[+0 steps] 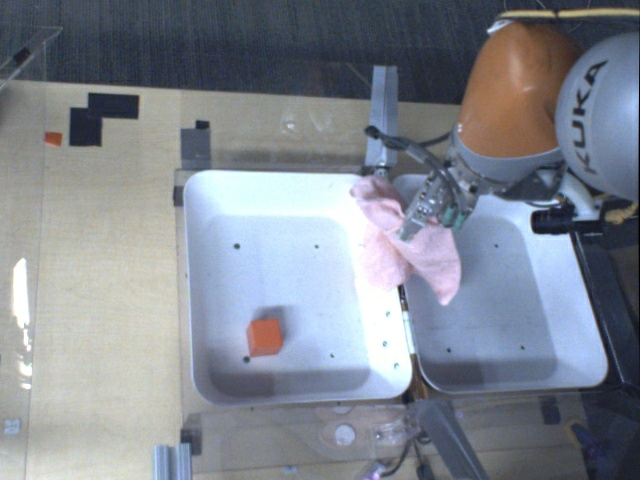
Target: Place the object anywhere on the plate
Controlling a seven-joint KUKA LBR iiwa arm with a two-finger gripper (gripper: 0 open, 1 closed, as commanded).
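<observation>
A crumpled pink cloth (388, 256) hangs over the divide between the two bins, its upper part lifted and its lower corner trailing into the right bin (520, 313). My gripper (418, 220) reaches in from the right, tilted down to the left, and is shut on the cloth's upper middle fold. A small orange cube (265, 337) lies on the floor of the left bin (290, 223), near its front left, well away from the gripper.
The two white bins meet along a raised rim (405, 338) under the cloth. A grey post (383, 108) stands behind the bins near the gripper. Black markers (100, 116) lie on the bench at far left.
</observation>
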